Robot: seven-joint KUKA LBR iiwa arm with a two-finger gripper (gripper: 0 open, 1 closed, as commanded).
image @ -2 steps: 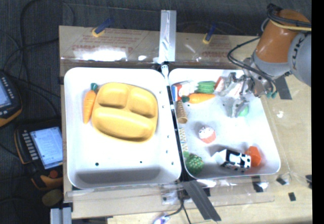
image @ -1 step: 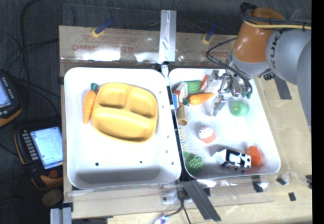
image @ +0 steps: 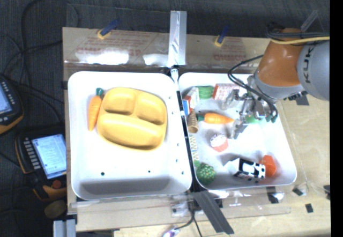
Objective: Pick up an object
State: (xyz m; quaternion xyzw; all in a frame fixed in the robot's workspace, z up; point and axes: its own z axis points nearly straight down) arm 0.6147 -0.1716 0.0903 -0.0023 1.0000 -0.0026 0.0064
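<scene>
The gripper (image: 239,123) hangs in the right bin (image: 284,147), jaws apart and empty. A small carrot (image: 217,118) lies just left of them.

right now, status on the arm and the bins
Gripper low over right bin, nothing seen between fingers. Small carrot just beside it, not lifted. Red-white piece and toy cow crowd nearby.

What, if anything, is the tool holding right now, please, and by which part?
Nothing is visibly held. The tool hangs over the right bin, just right of the small carrot, with no object seen between its fingers.
</scene>
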